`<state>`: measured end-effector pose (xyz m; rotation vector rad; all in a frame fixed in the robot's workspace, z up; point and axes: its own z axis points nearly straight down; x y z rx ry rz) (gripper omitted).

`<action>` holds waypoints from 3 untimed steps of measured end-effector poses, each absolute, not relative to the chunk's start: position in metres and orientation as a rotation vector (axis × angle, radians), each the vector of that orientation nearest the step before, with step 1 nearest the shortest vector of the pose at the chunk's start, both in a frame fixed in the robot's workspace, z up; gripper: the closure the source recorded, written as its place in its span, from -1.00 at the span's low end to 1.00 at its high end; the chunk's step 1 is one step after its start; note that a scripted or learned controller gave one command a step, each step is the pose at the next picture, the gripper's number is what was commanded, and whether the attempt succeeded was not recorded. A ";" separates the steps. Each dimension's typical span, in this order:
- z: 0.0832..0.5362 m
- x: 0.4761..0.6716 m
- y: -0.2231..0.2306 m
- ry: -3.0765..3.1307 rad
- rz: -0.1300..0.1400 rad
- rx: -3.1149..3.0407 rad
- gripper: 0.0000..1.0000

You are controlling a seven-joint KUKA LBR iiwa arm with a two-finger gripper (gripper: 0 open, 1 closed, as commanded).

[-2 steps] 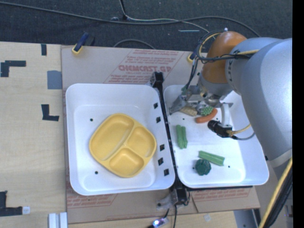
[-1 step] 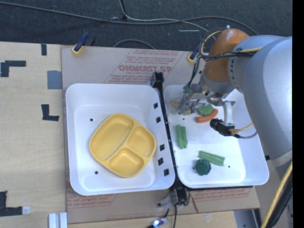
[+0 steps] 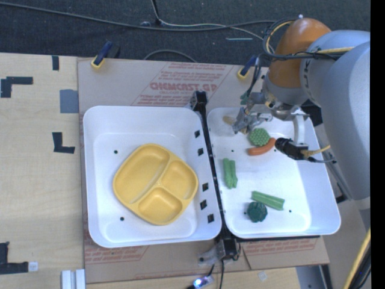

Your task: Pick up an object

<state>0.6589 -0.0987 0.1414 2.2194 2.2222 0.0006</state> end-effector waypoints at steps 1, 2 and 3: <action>0.184 0.655 -0.096 2.223 0.001 2.219 1.00; 0.234 0.649 -0.103 2.221 0.002 2.219 1.00; 0.242 0.645 -0.049 2.227 -0.001 2.217 1.00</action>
